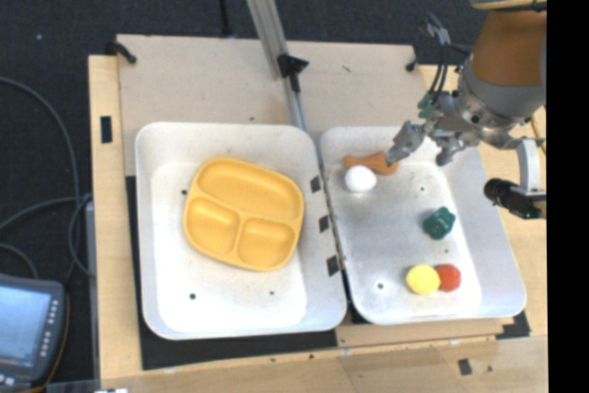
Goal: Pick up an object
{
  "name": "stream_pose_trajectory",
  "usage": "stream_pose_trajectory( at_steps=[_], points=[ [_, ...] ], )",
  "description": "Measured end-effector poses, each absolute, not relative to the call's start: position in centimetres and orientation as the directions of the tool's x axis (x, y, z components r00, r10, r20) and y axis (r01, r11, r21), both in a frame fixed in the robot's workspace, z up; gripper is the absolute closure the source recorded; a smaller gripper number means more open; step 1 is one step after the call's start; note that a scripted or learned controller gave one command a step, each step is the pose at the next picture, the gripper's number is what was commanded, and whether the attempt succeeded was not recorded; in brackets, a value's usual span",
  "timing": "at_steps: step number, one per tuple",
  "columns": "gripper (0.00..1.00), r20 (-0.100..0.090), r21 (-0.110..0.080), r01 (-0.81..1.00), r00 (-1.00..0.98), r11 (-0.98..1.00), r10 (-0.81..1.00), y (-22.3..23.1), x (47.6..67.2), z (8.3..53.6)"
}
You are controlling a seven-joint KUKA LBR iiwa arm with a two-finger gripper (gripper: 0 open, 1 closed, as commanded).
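Observation:
The right bin (pixel 479 290) holds several small objects. A white egg-shaped ball (pixel 360 179) lies at its far left, touching an orange-brown piece (pixel 372 164) behind it. A dark green block (pixel 439 223) sits toward the right side. A yellow ball (pixel 422 279) and a red object (pixel 449 277) rest side by side near the front. My gripper (pixel 428 148) hovers over the far part of this bin, open, its two grey fingers (pixel 404 144) spread apart with nothing between them. Its left finger is close to the orange-brown piece.
The left bin (pixel 161 290) carries a yellow divided plate (pixel 244 213). A slanted metal pole (pixel 267 14) rises from behind the gap between the bins. Cables and a black fitting (pixel 511 193) hang off the arm at the right bin's right edge.

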State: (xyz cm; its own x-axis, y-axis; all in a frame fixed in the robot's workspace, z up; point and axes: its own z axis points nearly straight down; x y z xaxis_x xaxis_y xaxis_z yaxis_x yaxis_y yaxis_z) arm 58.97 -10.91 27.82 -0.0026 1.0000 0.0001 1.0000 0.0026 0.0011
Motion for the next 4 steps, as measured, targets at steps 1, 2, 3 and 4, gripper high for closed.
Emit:
stream_pose_trajectory(
  at_steps=[1,2,3,4],
  points=[
    [0.0,0.0,0.002,1.0,-0.002,0.002,1.0,-10.9,59.0,27.8],
    [0.0,-0.001,-0.005,1.0,0.002,-0.002,1.0,-10.5,59.0,21.6],
    [0.0,-0.001,-0.004,1.0,0.003,-0.003,1.0,-9.8,59.6,16.7],
    [0.0,-0.001,-0.004,1.0,0.001,-0.001,1.0,-9.7,58.8,12.2]
  ],
)
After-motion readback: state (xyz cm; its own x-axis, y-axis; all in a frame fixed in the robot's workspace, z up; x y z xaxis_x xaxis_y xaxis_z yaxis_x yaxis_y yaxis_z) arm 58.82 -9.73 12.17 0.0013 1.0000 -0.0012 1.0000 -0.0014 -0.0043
